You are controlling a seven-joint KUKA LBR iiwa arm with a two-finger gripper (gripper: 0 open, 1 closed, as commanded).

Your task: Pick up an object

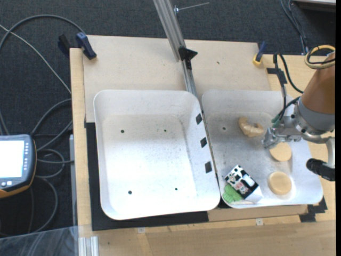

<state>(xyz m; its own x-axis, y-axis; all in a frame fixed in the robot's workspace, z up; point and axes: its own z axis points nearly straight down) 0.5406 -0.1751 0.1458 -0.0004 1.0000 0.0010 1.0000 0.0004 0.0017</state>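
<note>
While the gripper sits low in the right bin, I can't tell its opening or any hold. Tan disc just beside it, curved tan piece to its left; round puck and black-white packet nearer the front rim.

Two white bins side by side on a wooden bench: left bin, right bin. In the right bin, gripper low between a tan curved piece and a pale round piece; nearer the front, a round tan disc and a black-and-white packet.
</note>
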